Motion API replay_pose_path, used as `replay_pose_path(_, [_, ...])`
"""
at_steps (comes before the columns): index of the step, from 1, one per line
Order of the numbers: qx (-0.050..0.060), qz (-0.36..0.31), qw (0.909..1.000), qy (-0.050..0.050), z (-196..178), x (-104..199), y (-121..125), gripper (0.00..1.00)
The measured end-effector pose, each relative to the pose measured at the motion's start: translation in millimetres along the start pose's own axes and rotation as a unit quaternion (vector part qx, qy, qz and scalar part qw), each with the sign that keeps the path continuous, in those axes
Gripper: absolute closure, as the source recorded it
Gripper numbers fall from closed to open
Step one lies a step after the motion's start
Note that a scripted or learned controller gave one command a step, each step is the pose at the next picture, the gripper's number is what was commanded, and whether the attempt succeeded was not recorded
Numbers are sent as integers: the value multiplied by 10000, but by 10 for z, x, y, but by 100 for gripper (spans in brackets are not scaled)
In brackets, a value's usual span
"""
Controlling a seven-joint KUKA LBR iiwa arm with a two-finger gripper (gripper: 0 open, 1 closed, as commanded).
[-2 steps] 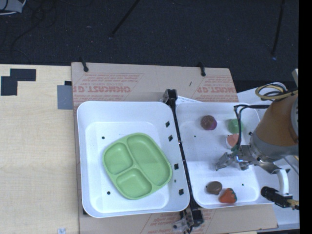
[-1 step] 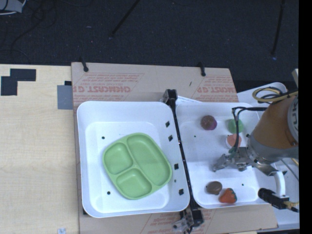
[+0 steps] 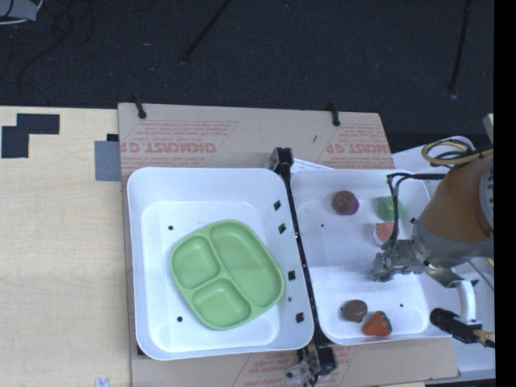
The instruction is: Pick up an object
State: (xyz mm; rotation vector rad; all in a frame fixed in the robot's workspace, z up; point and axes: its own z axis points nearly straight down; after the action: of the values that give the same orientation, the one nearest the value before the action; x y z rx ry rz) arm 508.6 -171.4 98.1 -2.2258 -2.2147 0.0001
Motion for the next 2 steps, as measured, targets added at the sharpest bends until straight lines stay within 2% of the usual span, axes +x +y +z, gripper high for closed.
replay_pose_path(2, [-23, -33, 10000, -9, -1135, 54, 43, 100])
